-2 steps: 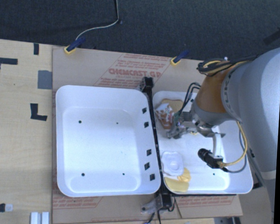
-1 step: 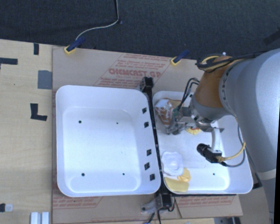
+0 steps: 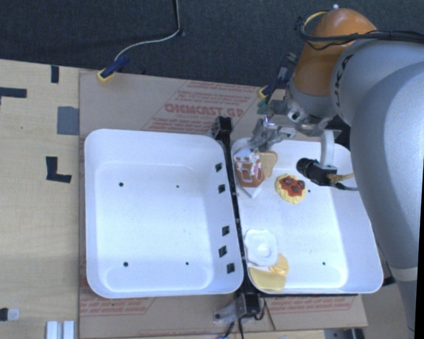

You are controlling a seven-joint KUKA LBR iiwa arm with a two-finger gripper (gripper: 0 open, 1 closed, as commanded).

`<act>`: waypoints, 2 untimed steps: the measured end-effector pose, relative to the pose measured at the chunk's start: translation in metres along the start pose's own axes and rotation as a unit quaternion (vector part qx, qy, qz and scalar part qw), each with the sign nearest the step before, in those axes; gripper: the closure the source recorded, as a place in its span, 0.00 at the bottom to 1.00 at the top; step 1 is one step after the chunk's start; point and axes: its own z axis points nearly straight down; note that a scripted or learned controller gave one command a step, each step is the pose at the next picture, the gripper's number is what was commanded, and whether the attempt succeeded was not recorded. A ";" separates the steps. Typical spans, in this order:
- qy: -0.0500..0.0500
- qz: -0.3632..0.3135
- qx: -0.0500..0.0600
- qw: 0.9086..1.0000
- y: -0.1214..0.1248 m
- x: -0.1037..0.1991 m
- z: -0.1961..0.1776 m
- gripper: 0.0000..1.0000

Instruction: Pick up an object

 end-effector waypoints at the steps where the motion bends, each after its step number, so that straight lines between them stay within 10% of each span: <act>1: 0.001 -0.001 0.007 1.000 -0.019 0.088 0.003 1.00; 2: 0.001 0.003 0.002 1.000 -0.067 0.079 -0.121 1.00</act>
